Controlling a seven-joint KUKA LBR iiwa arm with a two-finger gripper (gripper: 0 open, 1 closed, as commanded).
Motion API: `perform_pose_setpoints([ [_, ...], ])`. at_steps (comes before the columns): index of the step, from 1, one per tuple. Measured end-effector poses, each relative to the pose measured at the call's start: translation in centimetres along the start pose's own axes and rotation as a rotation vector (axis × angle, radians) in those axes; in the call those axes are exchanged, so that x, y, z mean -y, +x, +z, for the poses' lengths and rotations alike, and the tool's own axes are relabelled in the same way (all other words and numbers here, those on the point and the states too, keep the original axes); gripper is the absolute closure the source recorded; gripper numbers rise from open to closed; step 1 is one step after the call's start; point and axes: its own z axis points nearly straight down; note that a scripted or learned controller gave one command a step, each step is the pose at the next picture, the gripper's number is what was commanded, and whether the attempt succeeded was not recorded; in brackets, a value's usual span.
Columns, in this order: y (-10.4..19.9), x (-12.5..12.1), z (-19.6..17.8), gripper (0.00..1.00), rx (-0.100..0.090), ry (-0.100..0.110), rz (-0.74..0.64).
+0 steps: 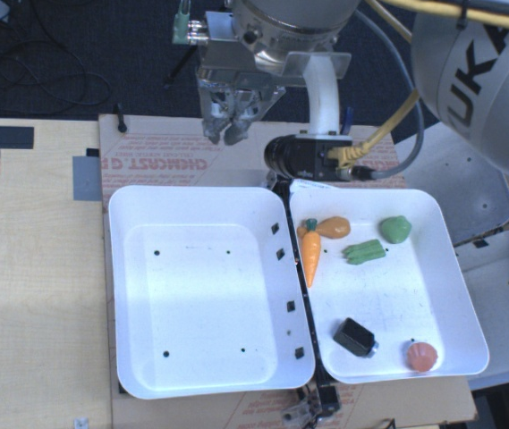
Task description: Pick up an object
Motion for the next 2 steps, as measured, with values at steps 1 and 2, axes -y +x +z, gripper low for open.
perform_pose_setpoints([
  [1,-0.2,4.7,5.4,1.00,0.000,0.002,0.005],
  [2,-0.2,-3.5,6.5,1.00,-0.001,-0.007,0.009],
])
